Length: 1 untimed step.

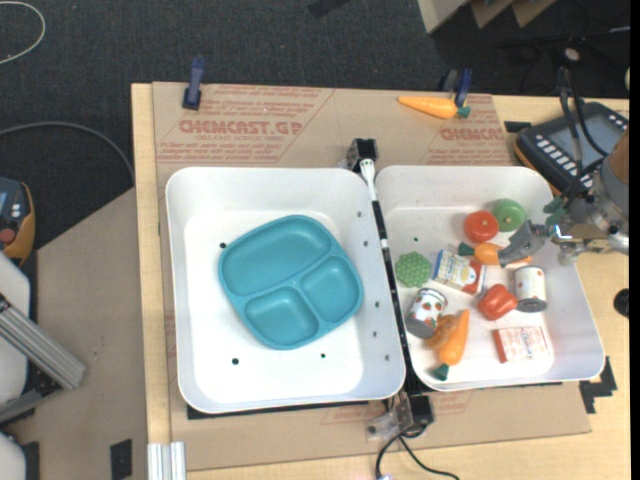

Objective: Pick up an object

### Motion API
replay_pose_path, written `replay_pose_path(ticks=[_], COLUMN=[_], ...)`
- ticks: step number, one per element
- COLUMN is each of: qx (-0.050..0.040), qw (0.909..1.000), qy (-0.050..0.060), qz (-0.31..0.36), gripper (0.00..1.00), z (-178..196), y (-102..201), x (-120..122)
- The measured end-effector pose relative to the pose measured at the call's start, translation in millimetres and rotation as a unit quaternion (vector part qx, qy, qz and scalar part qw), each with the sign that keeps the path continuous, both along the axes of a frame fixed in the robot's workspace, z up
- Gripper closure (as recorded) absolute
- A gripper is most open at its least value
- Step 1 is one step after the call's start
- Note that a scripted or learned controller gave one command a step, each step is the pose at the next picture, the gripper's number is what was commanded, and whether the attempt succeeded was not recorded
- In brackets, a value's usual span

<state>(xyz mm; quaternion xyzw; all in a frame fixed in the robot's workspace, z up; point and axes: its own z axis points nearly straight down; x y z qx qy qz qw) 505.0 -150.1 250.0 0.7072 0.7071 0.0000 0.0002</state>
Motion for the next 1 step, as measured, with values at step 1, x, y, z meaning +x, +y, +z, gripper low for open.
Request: replay_pose_path(ticks=[1], qx=[0.0026], qw=[1.0000], qy=[0.005], qz=[0.003], gripper=[0.00], z=[-69.3], y=[65.6], x=[-20.9])
